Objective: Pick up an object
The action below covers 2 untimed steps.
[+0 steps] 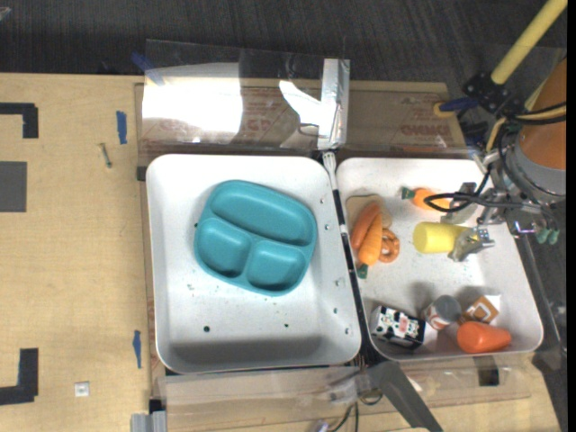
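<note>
The gripper (474, 238) hangs low over the right bin (522, 282), reaching in from the bin's right edge. Its tip sits at the right end of a yellow cup (436, 238), touching it or nearly so; whether the cup is actually between the jaws I cannot tell, nor whether they stand apart or together, since cables and metal parts crowd that spot.

The cup lies on its side, directly left of the gripper, with its long axis running left-right, in line with the reach. This is the nearest thing to the gripper and the likeliest target.

Further left of the gripper, past the cup, lie an orange carrot (366, 230) and a ringed piece just beside it. Below the gripper, along the bin's near wall, sit a black-and-white block (399, 326), a grey can (442, 311) and an orange pepper (483, 336). Well to the left, the other bin (171, 241) holds a teal tray (255, 236).

A grasp across the cup's short axis looks the surest.
</note>
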Motion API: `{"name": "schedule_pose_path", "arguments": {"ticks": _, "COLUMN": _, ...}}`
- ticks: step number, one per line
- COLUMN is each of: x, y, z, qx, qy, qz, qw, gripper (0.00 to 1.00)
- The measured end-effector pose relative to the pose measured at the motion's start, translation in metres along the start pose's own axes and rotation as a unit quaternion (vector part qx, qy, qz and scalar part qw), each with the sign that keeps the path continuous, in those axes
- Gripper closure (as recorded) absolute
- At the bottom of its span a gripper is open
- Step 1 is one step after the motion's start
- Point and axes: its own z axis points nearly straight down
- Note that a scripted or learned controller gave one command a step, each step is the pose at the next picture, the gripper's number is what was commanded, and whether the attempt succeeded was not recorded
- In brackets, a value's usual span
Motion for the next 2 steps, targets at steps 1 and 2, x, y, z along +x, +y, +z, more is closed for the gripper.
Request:
{"name": "schedule_pose_path", "arguments": {"ticks": 1, "x": -0.051, "y": 0.060, "z": -0.027, "qx": -0.002, "qy": 0.002, "qz": 0.089, "qw": 0.9960, "gripper": 1.00}}
{"name": "schedule_pose_path", "arguments": {"ticks": 2, "x": -0.114, "y": 0.072, "z": -0.085, "qx": -0.001, "qy": 0.001, "qz": 0.110, "qw": 0.9939, "gripper": 1.00}}
